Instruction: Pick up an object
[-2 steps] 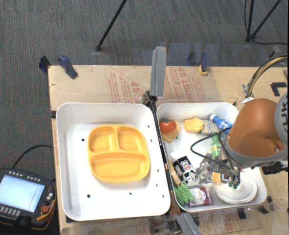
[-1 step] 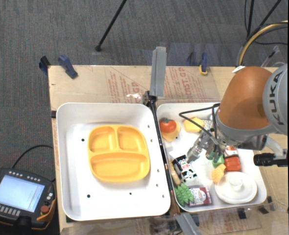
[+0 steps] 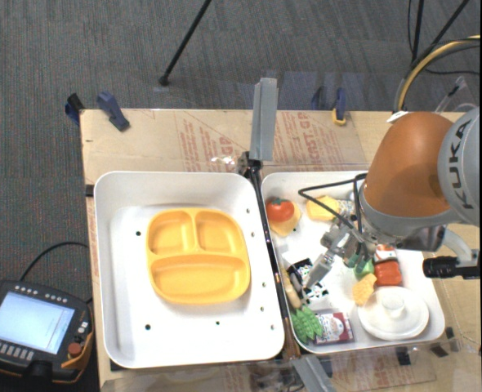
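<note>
1. camera view: the arm is reaching in from the right and hanging low over the right bin. the gripper is pointing down-left into the clutter near that bin's left wall.

2. the fingers appear to be spread apart with nothing between them, though they are small and dark against a black-and-white item just below, so this is a judgement.

3. candidates for picking are all lying in the right bin: a red tomato-like toy, a yellow piece, a green leafy toy, a red-labelled packet, an orange wedge and a white plate with a cup.

4. the left bin is holding a yellow divided tray, well apart from the gripper.

5. doing this step well likely means descending straight onto the black-and-white item, centring it between the fingers, and avoiding the bin wall and the green toy nearby.

6. the orange wrist housing is covering the middle of the right bin, so whatever is lying under it is hidden; the item below the fingers is too small to identify.
</note>
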Robot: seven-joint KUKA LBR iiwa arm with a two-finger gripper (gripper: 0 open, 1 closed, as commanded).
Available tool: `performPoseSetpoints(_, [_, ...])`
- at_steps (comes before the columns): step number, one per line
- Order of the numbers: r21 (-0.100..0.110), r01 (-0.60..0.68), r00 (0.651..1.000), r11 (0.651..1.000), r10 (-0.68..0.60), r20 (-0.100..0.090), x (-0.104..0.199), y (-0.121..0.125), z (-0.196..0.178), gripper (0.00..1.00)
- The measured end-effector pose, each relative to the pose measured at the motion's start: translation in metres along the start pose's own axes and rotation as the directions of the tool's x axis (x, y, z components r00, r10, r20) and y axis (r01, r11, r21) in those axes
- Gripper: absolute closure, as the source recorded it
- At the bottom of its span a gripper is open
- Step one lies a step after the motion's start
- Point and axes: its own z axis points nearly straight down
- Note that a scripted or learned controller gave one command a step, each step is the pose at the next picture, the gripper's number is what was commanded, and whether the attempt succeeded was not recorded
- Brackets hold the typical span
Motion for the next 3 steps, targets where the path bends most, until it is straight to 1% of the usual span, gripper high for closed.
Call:
performPoseSetpoints(1, [0.000,0.117,0.993,0.993,-0.117,-0.004,-0.038,-0.012,0.096,0.00])
performPoseSetpoints(2, [0.000,0.340,0.941,0.941,-0.340,0.002,-0.038,-0.109,0.099,0.00])
performPoseSetpoints(3, [-0.003,0.344,0.939,0.939,-0.344,0.001,-0.037,-0.106,0.090,1.00])
